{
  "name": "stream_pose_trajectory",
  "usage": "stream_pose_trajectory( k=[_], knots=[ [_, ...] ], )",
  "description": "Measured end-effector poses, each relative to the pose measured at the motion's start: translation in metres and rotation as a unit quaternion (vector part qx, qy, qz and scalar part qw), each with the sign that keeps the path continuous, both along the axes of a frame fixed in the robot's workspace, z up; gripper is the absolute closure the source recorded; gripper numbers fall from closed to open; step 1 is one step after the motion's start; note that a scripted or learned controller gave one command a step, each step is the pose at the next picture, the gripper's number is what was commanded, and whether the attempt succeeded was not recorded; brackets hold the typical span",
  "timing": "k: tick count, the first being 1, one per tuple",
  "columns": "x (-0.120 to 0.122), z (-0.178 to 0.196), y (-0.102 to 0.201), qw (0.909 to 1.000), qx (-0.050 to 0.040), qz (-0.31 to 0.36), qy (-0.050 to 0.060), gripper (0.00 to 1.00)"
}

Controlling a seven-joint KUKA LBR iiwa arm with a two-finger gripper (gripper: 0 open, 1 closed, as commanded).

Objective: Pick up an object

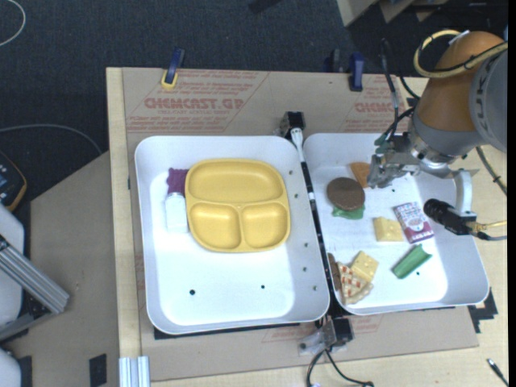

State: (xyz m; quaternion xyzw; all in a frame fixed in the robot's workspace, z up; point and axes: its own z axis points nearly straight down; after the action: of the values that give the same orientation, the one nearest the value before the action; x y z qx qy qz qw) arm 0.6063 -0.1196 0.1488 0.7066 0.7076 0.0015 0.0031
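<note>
The grey arm with its orange band is reaching in over the far edge of the right-hand shallow white plastic bin [463, 285], and the tool [387, 168] is hanging low above the bin's far left corner, just beside a small orange wedge-shaped piece [359, 172]; whether it is open or closed I cannot tell from here, and nothing is visibly lifted, so the pick is looking not yet done. Lying loose in that bin are a round brown burger-like disc [346, 193], a pale yellow cheese-like block [388, 230], a glossy maroon packet [411, 221], a green stick-shaped piece [411, 262] and a waffle-patterned cracker [352, 279]. The left bin [226, 301] is carrying a smooth yellow compartment tray [238, 204].
</note>
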Motion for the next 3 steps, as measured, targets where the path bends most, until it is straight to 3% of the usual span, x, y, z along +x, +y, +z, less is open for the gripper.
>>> stream_pose_trajectory(
  k=[2, 3],
  knots=[
    [0.012, 0.078, 0.002, 1.0, 0.0002, 0.0, 0.0, 1.0],
    [-0.007, 0.071, 0.047, 1.0, 0.0025, 0.002, 0.005, 1.0]
  ],
)
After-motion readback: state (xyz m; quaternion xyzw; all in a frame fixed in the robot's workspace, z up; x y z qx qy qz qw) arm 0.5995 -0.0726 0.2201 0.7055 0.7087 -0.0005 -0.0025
